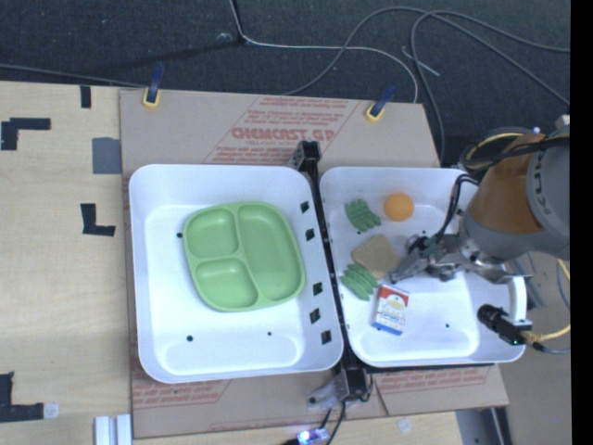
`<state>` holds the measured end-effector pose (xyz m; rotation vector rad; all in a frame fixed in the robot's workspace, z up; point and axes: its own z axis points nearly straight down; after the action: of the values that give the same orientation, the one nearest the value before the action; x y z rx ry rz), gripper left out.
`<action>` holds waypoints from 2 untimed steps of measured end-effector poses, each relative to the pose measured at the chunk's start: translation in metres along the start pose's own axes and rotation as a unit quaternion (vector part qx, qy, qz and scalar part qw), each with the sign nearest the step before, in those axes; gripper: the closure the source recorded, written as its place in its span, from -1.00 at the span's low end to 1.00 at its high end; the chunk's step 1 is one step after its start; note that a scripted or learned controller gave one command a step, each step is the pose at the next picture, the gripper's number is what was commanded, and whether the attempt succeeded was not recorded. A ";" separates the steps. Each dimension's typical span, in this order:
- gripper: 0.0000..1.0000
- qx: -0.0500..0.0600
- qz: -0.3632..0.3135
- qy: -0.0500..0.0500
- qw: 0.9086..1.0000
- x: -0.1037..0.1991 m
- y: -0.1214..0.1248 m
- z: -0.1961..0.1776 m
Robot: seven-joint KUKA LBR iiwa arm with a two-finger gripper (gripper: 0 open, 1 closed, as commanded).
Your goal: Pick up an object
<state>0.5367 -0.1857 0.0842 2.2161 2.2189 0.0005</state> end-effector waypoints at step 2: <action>1.00 0.000 0.000 0.001 1.000 0.006 0.002 -0.073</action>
<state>0.5382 -0.1790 0.1576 2.2168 2.2214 0.0035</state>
